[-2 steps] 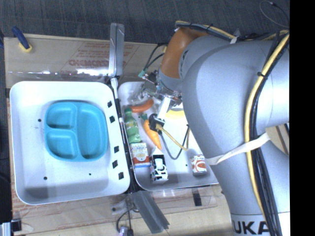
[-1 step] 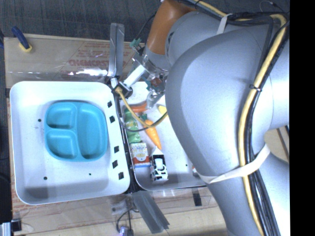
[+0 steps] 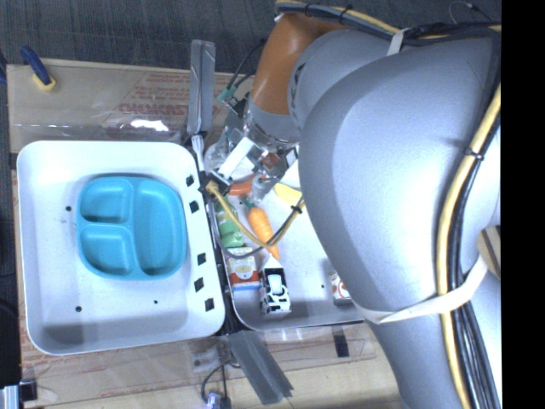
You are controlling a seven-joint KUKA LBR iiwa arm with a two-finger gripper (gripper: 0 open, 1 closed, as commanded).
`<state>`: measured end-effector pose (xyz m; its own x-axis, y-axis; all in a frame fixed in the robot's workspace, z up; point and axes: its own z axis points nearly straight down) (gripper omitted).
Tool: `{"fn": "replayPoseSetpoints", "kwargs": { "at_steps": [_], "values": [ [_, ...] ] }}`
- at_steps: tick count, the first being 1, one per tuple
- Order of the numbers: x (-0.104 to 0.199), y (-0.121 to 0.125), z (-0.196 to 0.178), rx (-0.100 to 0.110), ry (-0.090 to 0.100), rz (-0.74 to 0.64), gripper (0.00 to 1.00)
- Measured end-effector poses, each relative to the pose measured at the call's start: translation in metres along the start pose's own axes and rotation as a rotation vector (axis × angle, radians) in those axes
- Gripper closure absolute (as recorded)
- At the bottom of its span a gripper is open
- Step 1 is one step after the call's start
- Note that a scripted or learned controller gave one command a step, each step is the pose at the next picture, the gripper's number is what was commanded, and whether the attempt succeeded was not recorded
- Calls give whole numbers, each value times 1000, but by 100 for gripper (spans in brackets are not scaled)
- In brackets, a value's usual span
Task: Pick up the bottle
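Two bins: the left bin [image 3: 34, 228] bears a blue divided tray [image 3: 132, 226]; the right bin [image 3: 298, 318] is crowded along its left wall and mostly covered by the arm [image 3: 400, 143]
Bottle: my best guess is the green, upright-lying piece [image 3: 228, 228] against the right bin's left wall, just beside the carrot [image 3: 260, 224]; its outline is too blurred to be sure
Gripper: the gripper [image 3: 243, 177] sits low at the upper left corner of the right bin, above the carrot and the green piece; whether it is released or clenched I cannot tell
Neighbours: a small black and white toy [image 3: 274, 292] and a red and white packet [image 3: 243, 271] lie lower in the same bin
Risk, wrong item: the carrot lies touching or nearly touching the bottle, so a closing grasp may catch it instead
Risk, wall: the bottle hugs the bin wall, leaving little room for a finger on that side
Risk, slip: a rounded body could squirt out sideways
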<state>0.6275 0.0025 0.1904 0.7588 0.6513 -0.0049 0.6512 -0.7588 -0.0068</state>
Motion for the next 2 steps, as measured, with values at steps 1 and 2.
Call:
{"fn": "replayPoseSetpoints", "kwargs": {
  "at_steps": [1, 2],
  "values": [
    [3, -68, 0, 0, 0, 299, 0],
    [58, -134, 48, -3, 4, 504, 0]
  ]
}}
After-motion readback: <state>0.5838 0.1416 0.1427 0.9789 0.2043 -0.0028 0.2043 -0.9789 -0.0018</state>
